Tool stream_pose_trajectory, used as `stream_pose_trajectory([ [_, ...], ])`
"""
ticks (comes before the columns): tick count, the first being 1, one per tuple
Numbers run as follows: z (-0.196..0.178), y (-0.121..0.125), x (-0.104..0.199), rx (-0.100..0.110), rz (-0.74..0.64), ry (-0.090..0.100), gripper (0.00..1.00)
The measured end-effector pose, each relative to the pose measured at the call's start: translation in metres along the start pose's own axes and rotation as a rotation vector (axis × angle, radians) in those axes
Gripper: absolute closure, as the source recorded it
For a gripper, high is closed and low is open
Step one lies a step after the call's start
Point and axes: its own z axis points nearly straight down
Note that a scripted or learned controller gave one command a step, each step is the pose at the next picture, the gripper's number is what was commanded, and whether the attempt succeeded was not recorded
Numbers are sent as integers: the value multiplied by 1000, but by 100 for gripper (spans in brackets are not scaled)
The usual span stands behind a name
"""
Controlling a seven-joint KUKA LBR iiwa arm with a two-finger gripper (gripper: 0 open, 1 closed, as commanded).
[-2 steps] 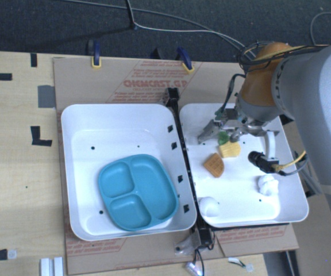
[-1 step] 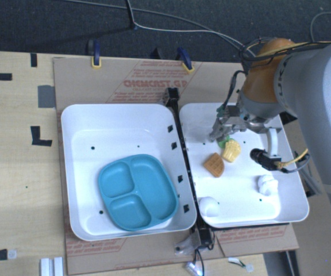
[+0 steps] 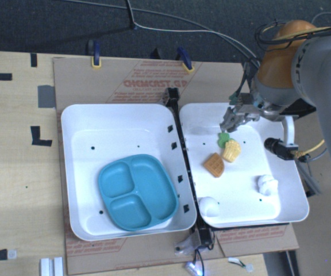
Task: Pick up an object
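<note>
From above, the claw is hovering over the right bin, just above the yellow-and-green corn toy; I cannot tell how it is set. The waffle piece is lying just beside the corn, so a descent off-centre is likely nudging both away. Two white objects are sitting nearer the front. The left bin is holding a blue divided plate, on a cardboard-covered counter.

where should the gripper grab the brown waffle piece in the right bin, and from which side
Probably from straight above, closing across the two flat edges of the brown waffle piece. It lies flat on the right bin floor with bare floor around it, apart from the corn toy up-right of it. The gripper hangs above and beyond the corn.
</note>
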Motion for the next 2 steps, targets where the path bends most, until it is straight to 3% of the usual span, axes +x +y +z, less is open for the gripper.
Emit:
stream_pose_trajectory([
  [2,-96,5,-3,0,0,0,100],
])
